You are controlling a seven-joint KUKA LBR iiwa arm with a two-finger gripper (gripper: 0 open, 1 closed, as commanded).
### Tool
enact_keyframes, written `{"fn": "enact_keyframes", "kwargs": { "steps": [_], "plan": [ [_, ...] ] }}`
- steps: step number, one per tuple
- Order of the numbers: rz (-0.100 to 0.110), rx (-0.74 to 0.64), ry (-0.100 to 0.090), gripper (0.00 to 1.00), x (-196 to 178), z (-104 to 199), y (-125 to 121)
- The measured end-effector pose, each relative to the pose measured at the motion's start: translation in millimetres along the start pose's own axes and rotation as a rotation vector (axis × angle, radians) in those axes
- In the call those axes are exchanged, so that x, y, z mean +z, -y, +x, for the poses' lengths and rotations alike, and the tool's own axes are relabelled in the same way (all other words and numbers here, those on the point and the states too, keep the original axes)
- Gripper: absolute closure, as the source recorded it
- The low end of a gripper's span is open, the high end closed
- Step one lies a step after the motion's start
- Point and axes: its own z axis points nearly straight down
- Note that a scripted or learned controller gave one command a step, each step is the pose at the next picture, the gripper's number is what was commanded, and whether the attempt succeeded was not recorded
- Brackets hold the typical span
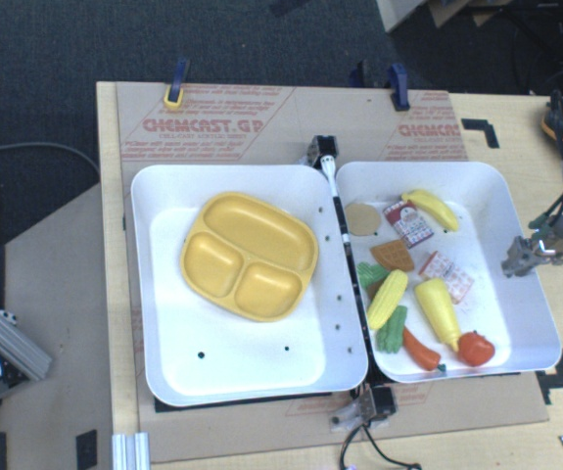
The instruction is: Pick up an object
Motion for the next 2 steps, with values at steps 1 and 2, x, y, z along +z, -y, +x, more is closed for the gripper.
{"fn": "enact_keyframes", "kwargs": {
  "steps": [1, 2],
  "plan": [
    [0.0, -0.003, 0.0, 1.0, 10, 41, -31],
    [-0.001, -0.005, -0.002, 1.0, 0, 91, -54]
  ]
}}
